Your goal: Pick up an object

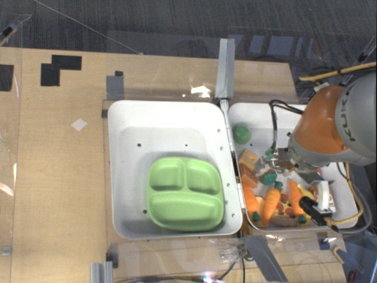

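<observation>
My gripper point(281, 168) sits low over the carrots point(266, 204) at four o'clock; grip state unclear, nothing visibly lifted.

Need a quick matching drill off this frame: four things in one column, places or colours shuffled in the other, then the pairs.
Things:
1. divided plate
2. green ball
3. carrots
4. orange band

Places:
A. near the front of the right bin, in the pile of toy food
B. above the arm's wrist, over the right bin
C. alone in the left bin, toward its front
D. by the right bin's left wall, behind the pile

Pairs: 1-C, 2-D, 3-A, 4-B
</observation>
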`<action>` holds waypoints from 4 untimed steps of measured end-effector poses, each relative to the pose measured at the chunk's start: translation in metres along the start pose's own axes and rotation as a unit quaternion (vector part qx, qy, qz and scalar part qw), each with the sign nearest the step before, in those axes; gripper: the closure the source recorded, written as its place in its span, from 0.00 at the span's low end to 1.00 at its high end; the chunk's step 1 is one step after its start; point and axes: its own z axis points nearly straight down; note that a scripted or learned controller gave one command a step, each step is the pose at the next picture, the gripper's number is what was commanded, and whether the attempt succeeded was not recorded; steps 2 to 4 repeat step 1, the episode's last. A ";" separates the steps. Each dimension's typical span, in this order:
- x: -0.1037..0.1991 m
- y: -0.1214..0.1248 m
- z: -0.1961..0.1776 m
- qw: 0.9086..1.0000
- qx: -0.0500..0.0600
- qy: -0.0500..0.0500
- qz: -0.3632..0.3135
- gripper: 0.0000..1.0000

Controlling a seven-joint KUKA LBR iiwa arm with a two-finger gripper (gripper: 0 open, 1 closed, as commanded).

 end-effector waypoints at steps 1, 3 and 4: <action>0.004 0.003 -0.012 1.000 -0.002 0.003 -0.002 1.00; 0.004 0.003 -0.012 1.000 -0.002 0.003 -0.002 1.00; 0.004 0.003 -0.012 1.000 -0.002 0.003 -0.002 1.00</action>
